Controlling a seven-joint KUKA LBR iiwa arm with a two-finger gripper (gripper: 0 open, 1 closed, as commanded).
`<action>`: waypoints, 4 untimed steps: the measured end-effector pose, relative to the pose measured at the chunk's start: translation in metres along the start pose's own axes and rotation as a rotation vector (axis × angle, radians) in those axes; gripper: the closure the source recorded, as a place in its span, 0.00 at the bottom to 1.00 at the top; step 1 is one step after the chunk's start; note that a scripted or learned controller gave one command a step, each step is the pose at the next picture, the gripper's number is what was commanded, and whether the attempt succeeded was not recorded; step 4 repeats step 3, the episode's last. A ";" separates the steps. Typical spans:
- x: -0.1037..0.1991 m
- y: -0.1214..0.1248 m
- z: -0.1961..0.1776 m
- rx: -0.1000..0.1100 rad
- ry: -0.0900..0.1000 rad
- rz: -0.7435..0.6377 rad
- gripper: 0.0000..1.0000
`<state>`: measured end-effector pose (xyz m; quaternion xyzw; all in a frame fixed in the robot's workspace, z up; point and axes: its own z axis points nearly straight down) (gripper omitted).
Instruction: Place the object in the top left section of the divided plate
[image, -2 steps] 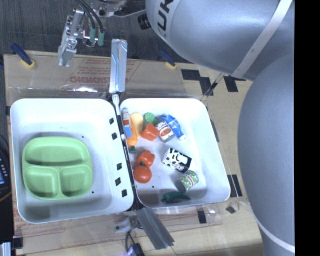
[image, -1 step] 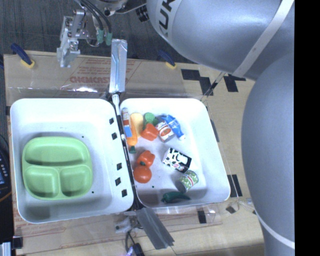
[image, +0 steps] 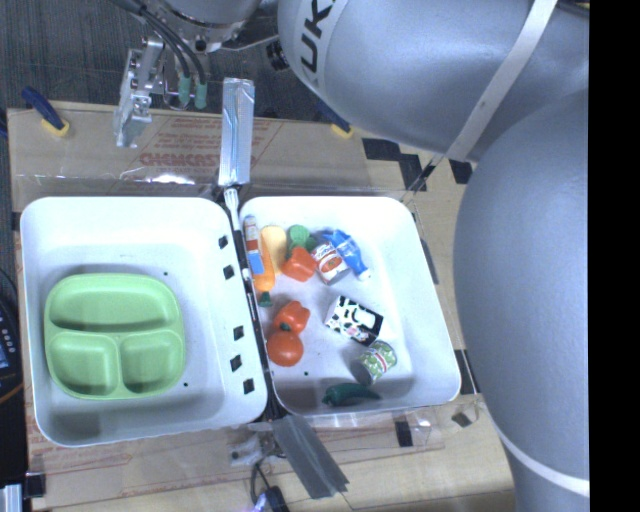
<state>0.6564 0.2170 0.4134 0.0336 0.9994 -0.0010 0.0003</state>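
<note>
A robot lab bench, not a home: two white bins sit side by side on a cardboard sheet under a large grey arm. The right bin holds toy food; the left holds a green divided plate. Cables hang at the far edge.

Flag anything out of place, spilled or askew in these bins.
Nothing stands out. The green divided plate sits flat in the left bin, and the toy foods lie loosely heaped in the right bin, none over a rim.
</note>
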 end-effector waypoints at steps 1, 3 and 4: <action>0.008 0.000 -0.017 -0.002 -0.004 0.029 1.00; 0.000 0.002 -0.031 -0.004 -0.010 -0.195 1.00; 0.000 0.002 -0.031 -0.004 -0.010 -0.195 1.00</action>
